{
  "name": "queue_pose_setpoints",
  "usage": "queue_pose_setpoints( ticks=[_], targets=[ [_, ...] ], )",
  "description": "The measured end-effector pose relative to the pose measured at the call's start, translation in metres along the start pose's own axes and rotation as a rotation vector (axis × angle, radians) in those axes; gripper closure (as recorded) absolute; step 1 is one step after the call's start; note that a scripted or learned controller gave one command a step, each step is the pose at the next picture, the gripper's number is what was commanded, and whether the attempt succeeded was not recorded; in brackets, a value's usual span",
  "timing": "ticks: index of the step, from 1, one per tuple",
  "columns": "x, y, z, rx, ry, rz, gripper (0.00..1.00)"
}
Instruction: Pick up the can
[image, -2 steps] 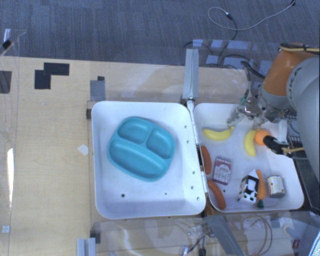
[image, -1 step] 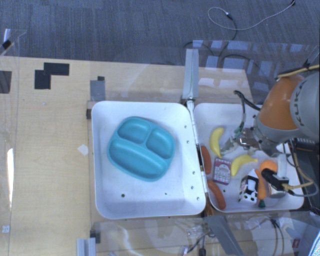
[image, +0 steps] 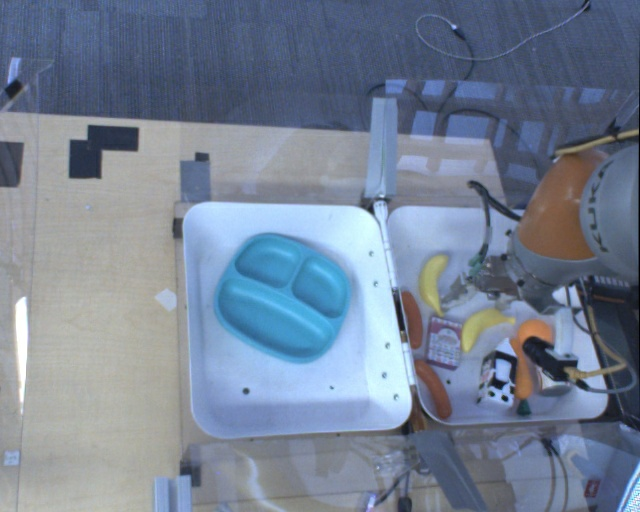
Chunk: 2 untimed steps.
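The can (image: 444, 342) looks like a small pink-and-red labelled item lying in the right bin (image: 440, 222), near its left side. My gripper (image: 467, 283) hangs over the middle of that bin, just above and to the right of the can and apart from it. It sits between two yellow bananas, one (image: 432, 280) to its left and one (image: 486, 326) below it. The grey arm with its orange band (image: 562, 215) reaches in from the right and hides the bin's right part.
Two brown sausages (image: 411, 316) (image: 434, 389) lie along the right bin's left wall. A black-and-white cow-patterned item (image: 496, 378) and an orange carrot-like toy (image: 526, 358) lie at the front right. A blue divided plate (image: 284, 296) sits in the left bin (image: 210, 400).
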<state>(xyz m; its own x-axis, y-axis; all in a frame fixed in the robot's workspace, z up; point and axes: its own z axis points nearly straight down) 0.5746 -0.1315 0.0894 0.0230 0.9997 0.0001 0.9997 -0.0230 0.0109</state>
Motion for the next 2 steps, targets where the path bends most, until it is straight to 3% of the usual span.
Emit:
queue_pose_setpoints(
  ticks=[1, 2],
  targets=[
    [-0.060, 0.068, -0.002, 0.005, -0.002, 0.103, 0.00],
    [-0.018, 0.076, 0.003, 0.004, -0.001, 0.256, 0.00]
  ],
)
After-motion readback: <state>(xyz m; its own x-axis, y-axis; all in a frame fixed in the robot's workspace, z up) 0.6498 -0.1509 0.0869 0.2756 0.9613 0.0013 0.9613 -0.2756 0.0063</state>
